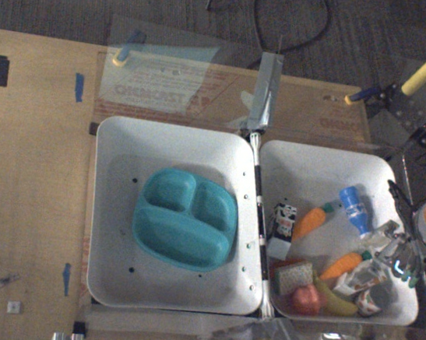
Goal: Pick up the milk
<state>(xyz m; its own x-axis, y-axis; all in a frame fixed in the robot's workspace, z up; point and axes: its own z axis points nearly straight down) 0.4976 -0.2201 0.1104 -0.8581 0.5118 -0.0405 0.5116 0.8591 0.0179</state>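
The milk (282, 228) was seen at nine o'clock from the gripper (395, 258), its long axis running twelve-to-six, while the gripper's state could not be told.

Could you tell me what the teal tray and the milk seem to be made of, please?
The tray looks like moulded plastic: one even teal, soft sheen, rounded compartments. The milk is a small boxy carton with cow-patch print, probably printed card or toy plastic; too small to tell which.
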